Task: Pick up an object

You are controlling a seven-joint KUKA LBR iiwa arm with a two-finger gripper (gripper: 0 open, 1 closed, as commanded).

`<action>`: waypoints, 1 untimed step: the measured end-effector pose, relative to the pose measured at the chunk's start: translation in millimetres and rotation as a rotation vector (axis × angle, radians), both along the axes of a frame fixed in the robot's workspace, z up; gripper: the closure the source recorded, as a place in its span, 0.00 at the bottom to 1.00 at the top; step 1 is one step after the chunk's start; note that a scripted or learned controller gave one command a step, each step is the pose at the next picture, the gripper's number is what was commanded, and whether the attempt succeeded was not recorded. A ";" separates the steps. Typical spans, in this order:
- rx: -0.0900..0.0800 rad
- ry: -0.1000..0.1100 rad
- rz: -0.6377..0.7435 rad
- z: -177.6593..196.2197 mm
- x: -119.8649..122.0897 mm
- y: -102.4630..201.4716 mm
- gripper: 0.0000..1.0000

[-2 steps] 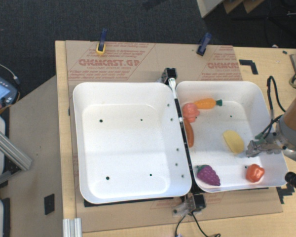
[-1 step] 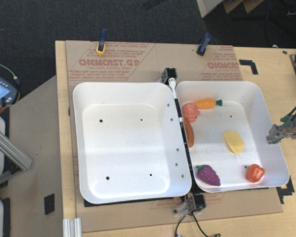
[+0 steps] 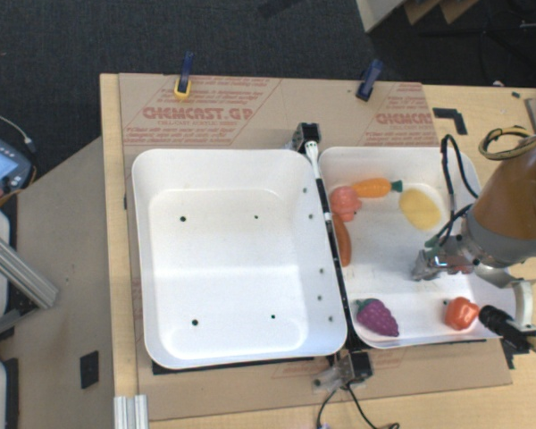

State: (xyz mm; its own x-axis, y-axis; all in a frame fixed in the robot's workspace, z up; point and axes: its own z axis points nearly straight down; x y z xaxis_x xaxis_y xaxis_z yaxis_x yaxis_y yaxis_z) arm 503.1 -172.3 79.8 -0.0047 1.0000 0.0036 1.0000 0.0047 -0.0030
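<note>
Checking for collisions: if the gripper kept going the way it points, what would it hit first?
The gripper points left and down, so probably bare floor of the right bin; depth is unclear.

You're at a robotics lab rig: clamps (image 3: 185, 76) pin cardboard (image 3: 250, 105) to the table, white bins (image 3: 161, 177), dark carpet (image 3: 71, 25)

bright, even overhead light — the white bins (image 3: 223, 257) glare nearly featureless, with soft shadows along their rims. dark floor (image 3: 71, 25) swallows detail; the whole frame is slightly soft and grainy.
</note>
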 end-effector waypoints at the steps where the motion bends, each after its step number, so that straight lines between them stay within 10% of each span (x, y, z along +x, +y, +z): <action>1: -0.005 -0.006 -0.005 15.2 -0.1 -3.7 1.00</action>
State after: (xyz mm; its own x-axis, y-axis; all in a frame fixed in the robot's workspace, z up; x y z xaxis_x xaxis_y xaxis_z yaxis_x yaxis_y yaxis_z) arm 502.9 -176.0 95.0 0.0002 1.0000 -0.0019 1.0000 -0.0002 0.0033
